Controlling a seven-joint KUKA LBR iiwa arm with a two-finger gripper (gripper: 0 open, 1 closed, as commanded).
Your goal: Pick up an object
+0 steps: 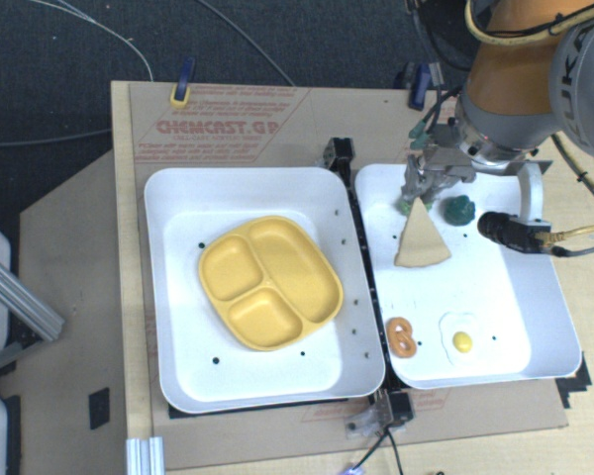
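so the hand (428, 188) is low in the right bin (535, 364), at its back-left corner, right over the pointed top of the tan wedge (422, 241) — looks like a slice of toy pizza or cheese. the metal parts crowd together there and i cannot tell whether it is apart or together, and nothing shows plainly clamped in it. the wedge lies flat on the bin floor, its tip touching or just under the hand. a small teal lump (459, 209) sits just beside the hand on its right, near the wedge tip. well apart at the front of the same bin: an orange pretzel (401, 335) and a fried egg toy (461, 341). the left bin (168, 265) holds a yellow divided plate (268, 282).

risks, as a guess: the wedge is thin and flat, so a pinch at the narrow tip may slide off or only tilt it — little to bite on. the teal lump is close enough to get nudged or caught instead. the bin wall (360, 216) is also near, so a closing move could scrape it.
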